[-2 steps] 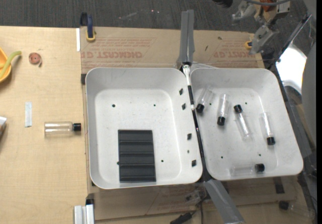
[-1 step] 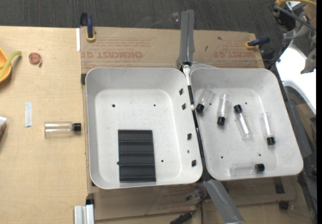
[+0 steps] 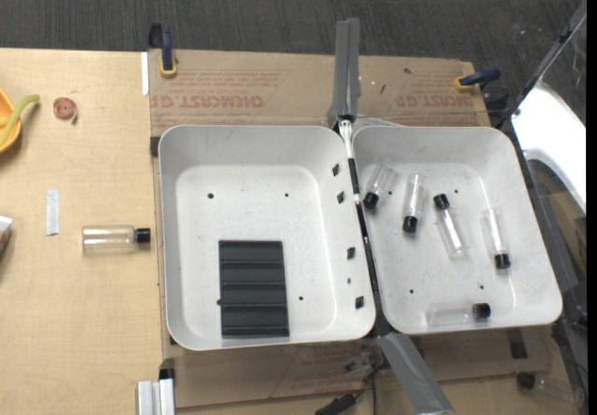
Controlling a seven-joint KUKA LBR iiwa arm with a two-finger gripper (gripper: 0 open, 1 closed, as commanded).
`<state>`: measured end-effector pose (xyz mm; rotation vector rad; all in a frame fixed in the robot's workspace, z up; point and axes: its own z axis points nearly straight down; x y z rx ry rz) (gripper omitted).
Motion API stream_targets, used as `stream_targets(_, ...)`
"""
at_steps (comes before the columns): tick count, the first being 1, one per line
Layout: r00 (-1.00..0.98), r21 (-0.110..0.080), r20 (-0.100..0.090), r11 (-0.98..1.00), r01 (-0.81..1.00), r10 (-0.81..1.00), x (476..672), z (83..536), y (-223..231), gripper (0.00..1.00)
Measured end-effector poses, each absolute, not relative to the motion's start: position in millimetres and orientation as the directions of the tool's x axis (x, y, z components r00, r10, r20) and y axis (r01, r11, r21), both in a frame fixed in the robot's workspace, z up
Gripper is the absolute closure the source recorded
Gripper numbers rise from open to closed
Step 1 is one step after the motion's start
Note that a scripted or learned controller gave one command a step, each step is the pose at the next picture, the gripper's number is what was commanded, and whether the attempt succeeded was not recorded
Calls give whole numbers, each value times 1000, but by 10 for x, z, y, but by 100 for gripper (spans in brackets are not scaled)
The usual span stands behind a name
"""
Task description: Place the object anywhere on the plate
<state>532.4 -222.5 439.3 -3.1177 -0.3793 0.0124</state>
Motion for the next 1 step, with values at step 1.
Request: stream_targets(1, 979, 0, -6, -979, 202, 202, 6063, 4398, -1946, 0)
